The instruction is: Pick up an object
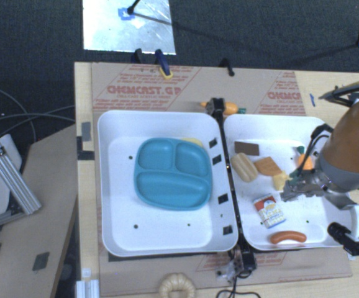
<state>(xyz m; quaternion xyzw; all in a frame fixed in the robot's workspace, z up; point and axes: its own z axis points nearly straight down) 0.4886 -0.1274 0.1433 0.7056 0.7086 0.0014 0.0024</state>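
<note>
Left of centre, my left bin (114, 185) holds a blue divided plate (172, 172). Right bin (254, 124): bread roll (244, 166), sausage (287, 237), red-white carton (270, 211). Gripper (293, 190) hovers there, grip state indiscernible. Cardboard (143, 90) reads "CHEMCAST GP".

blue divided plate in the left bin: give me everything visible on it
The blue divided plate is a teal, matte, plastic-looking tray with rounded corners and three compartments: two smaller on the far side, one long on the near side. It lies flat, upright, slightly rotated, on the floor of the left bin. A pale yellow object peeks from behind its far edge.
</note>
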